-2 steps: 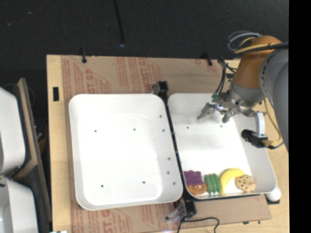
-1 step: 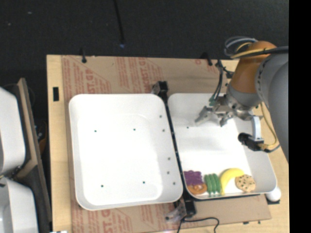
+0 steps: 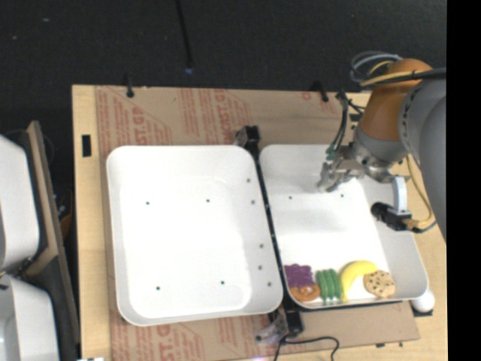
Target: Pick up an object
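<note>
The right bin [image 3: 331, 224] holds a row of small toy foods along its near edge: purple grapes [image 3: 299, 275], an orange-brown piece [image 3: 304, 293] under them, a green vegetable [image 3: 329, 286], a yellow banana [image 3: 357, 271] and a chocolate-chip cookie [image 3: 379, 283]. My gripper [image 3: 329, 180] hangs over the far part of the right bin, well apart from the toys, and I see nothing between its fingers. The arm, with its orange band [image 3: 387, 111], reaches in from the right.
The left bin [image 3: 188, 232] lies beside the right one on a cardboard-covered bench [image 3: 173, 115]. A black clip [image 3: 248, 136] sits at the far junction of the bins. Cables [image 3: 376, 62] loop above the wrist.
</note>
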Robot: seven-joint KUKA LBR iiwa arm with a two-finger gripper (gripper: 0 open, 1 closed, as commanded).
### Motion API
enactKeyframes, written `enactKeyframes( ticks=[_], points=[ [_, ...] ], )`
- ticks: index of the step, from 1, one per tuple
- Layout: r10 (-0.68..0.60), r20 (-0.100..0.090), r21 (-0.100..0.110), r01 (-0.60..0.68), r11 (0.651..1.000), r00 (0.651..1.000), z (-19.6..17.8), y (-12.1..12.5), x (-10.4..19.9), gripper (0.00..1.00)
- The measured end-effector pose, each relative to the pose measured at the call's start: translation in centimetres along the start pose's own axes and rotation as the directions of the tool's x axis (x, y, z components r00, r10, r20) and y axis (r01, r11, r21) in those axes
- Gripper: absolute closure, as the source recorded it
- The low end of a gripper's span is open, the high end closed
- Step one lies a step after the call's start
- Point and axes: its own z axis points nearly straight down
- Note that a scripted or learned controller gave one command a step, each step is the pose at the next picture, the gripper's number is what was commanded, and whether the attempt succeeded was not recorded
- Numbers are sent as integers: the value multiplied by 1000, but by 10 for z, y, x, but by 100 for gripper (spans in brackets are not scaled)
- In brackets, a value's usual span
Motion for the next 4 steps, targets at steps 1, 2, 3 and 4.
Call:
enactKeyframes(
  ticks=[1, 2, 3, 4],
  points=[
    [0, 0, -4, 0, 1000, 1000, -64, 4, -1, 100],
    [0, 0, -3, 0, 1000, 1000, -123, -3, 1, 100],
    [0, 0, -3, 0, 1000, 1000, -176, -3, 0, 100],
    [-3, -1, 1, 3, 1000, 1000, -181, -20, 45, 100]
  ],
)
